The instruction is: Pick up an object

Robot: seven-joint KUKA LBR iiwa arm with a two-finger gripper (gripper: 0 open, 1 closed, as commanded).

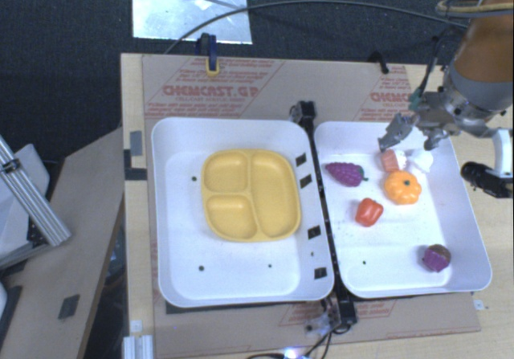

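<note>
The right bin (470, 229) holds several toy foods: a purple grape bunch (345, 173), a small salmon-pink piece (391, 161), an orange pumpkin (402, 187), a red pepper (369, 211) and a dark purple item (436, 257) near the front right corner. My gripper (414, 136) hangs over the far part of this bin, just above and behind the salmon piece and the pumpkin. Its two fingers (393, 132) are spread apart, open, with nothing between them. A small white thing (421, 161) lies beside the salmon piece, under the gripper.
In the left bin (173, 189) lies a yellow divided plate (250, 193). A black divider with clips (317, 205) runs between the bins. A black cable arcs over the back of the bench toward the arm (482, 52). A metal rail (32, 197) stands at the left.
</note>
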